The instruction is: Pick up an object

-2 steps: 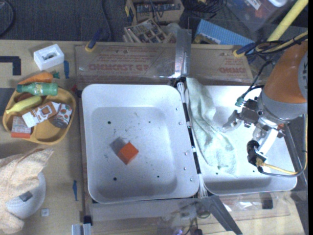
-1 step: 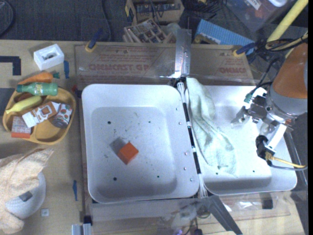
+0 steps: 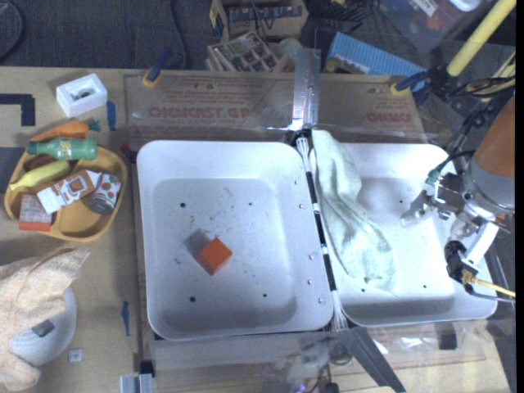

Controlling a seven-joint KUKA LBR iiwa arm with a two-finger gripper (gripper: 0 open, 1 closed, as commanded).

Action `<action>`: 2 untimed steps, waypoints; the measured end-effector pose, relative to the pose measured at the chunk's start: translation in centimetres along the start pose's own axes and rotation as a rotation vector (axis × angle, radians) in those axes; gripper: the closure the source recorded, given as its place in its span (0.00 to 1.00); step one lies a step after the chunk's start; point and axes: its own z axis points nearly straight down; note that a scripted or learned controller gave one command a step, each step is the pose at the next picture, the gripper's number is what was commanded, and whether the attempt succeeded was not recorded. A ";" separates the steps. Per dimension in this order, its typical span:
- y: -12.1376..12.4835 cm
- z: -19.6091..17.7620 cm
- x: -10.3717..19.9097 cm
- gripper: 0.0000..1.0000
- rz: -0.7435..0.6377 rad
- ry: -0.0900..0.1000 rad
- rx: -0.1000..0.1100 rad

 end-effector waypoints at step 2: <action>0.8 5.2 3.2 0.00 -0.086 -0.001 -0.006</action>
